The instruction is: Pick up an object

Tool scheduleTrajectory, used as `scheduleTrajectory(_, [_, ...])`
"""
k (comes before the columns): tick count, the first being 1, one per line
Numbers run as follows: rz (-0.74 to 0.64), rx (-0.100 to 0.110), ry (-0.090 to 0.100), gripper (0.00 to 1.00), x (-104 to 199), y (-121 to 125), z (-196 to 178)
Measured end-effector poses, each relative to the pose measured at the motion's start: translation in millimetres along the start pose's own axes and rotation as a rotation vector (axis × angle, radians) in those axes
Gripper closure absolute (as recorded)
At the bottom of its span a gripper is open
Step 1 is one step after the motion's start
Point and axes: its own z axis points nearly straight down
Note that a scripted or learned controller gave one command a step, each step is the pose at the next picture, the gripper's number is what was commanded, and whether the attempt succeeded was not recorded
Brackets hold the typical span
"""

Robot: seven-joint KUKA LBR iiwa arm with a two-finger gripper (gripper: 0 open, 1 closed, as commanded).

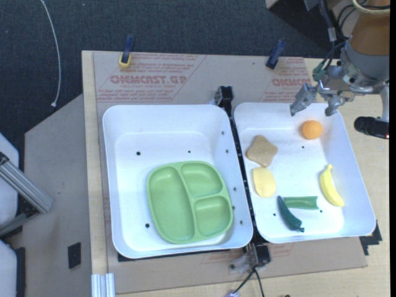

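The right bin [352, 166] holds an orange ball [312, 129], a tan bread-like piece [262, 150], a pale yellow oval piece [264, 182], a yellow banana [331, 187] and a green pepper-like object [294, 208]. My gripper [317, 104] hangs over the bin's far edge, just above and behind the orange ball. Its two fingers stand apart with nothing between them, so it is open.
The left bin [124, 166] holds a green divided plate [189, 200]. A black clamp [224, 95] sits between the bins at the back. Yellow [126, 57] and blue [275, 54] clips hold the cardboard sheet under the bins.
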Motion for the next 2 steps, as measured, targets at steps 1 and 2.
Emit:
scheduleTrajectory(1, [-0.003, -0.014, -0.002, 0.0, 0.4, 1.9, -8.9])
scheduleTrajectory(2, [-0.001, -0.011, -0.002, 0.0, -7.0, -2.5, 38.0])
